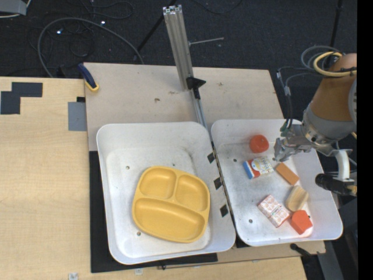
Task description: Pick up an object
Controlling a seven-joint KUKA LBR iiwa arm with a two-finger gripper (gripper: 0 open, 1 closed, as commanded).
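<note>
Gripper [281, 151] (grip state I can't tell) hangs over the right bin [233, 134] of small items; yellow tray [171, 203] fills the left bin [113, 150].

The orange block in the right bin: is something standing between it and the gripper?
Nothing visible does. The gripper hangs just above and left of the orange block; the small carton lies beside it to the left, apart.
</note>
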